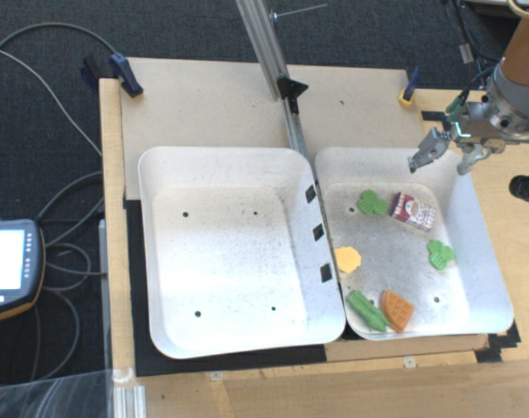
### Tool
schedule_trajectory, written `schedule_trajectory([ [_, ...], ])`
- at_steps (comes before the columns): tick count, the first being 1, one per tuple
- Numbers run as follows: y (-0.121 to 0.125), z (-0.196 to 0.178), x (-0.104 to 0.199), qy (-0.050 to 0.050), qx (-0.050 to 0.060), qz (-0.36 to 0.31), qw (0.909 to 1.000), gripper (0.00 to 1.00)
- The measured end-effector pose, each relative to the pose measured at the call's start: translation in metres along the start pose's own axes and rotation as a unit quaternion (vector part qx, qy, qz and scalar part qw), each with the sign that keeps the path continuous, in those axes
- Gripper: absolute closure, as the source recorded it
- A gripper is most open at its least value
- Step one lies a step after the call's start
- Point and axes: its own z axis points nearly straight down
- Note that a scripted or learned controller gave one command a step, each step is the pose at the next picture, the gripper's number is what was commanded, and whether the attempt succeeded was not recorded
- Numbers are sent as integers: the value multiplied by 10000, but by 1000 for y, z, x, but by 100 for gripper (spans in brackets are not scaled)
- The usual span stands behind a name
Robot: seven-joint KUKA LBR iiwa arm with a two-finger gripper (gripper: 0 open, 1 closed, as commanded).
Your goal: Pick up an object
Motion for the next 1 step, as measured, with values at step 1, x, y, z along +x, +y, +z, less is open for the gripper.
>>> schedule_trajectory([
  [1, 0, -2, 0, -3, -19, -5, 10000, 0],
])
